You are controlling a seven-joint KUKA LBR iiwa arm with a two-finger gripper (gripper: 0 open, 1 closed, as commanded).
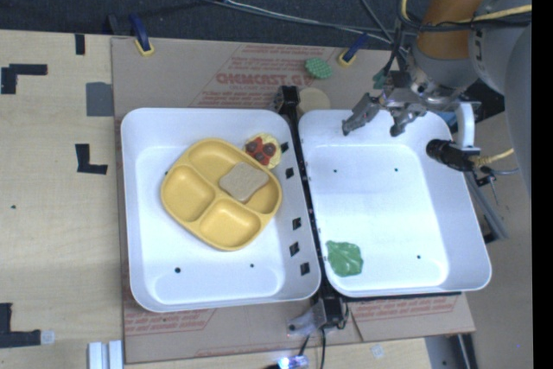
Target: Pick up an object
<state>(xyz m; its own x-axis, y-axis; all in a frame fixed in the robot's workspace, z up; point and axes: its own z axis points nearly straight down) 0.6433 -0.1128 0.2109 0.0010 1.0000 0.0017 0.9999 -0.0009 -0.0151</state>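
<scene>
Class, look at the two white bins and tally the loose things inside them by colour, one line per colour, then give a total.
Yellow: 1, the divided plate in the left bin.
Tan: 1, the flat square piece on the plate.
Red and dark: 1, the small cluster at the plate's far edge.
Green: 1, the soft lump in the right bin.
Total: 4

Grey arm [518,30] w/ orange band, dark metal gripper [376,125].

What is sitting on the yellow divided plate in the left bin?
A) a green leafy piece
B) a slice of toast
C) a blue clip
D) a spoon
B: a tan slice of toast lies across the compartments of the yellow divided plate, while the green leafy piece sits in the right bin.
</scene>
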